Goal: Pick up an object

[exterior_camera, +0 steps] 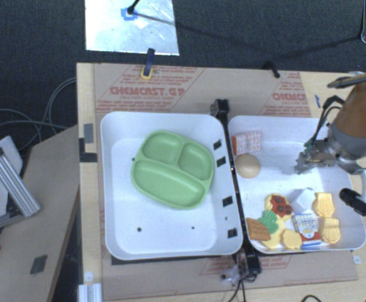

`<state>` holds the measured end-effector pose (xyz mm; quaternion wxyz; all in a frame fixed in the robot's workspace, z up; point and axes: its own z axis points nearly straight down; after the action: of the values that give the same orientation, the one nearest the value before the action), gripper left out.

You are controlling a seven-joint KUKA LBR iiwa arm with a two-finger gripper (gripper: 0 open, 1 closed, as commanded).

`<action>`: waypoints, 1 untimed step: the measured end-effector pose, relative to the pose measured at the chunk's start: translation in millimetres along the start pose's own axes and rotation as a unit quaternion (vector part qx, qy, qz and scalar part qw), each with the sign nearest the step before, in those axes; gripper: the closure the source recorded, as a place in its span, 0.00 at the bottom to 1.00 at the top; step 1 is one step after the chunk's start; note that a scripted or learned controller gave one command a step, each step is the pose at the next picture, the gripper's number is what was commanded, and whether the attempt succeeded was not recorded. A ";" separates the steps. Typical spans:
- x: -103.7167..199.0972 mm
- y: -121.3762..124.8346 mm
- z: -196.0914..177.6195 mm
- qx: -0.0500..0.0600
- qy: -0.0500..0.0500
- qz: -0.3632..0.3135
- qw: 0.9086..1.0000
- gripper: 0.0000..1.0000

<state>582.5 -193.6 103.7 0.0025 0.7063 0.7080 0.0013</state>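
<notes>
Left bin (117,168): one green divided plate (173,168), three compartments, lying flat near the middle.

Right bin (277,134): a small red-and-white carton (247,143) near the upper left corner; a tan round piece, perhaps a bread roll or potato (248,166), just below it, close to the divider; a crowded heap of toy food (296,222) at the lower end — yellow waffle-like pieces, a red-topped item, a green piece, an orange piece, a white block, a small printed packet, all touching or overlapping.

Arm: grey with orange band, entering from the right. Gripper (309,159) low over bare floor of the right bin, above the heap and to the right of the tan piece. Nothing seen between its fingers; whether they are spread or closed cannot be told at this size.

Step in hand, as judged: approach before a grasp — no object secured yet.

Handling notes:
- Best candidate is likely the tan round piece: it stands alone, so fingers can straddle it without fouling neighbours. Being round, it may roll; centre over it and close squarely.
- The heap is riskier — flat, overlapping pieces give poor purchase, and a descent there could pinch two at once or scatter them.
- Keep clear of the bin wall and divider on descent.
</notes>
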 end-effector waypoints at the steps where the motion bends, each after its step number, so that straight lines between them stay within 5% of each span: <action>1: -6.2 5.1 -63.2 -0.001 -0.001 -0.001 1.000 1.00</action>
<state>587.3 -199.7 166.9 0.0039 0.7058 0.7084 0.0019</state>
